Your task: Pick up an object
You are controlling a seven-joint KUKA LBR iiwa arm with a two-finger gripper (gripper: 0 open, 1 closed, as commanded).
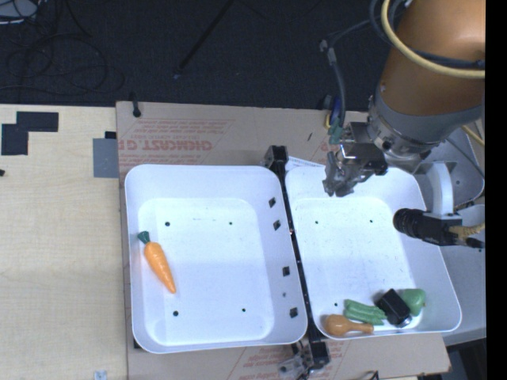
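Camera view: fingers (341, 184) above right bin (444, 307).

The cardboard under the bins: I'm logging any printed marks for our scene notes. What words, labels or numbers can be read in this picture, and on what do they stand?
Red lettering on the cardboard sheet behind the left bin: printed upside down from this view and too blurred to read for certain.
No other words or numbers show: none on the bins, the carrot or the arm.
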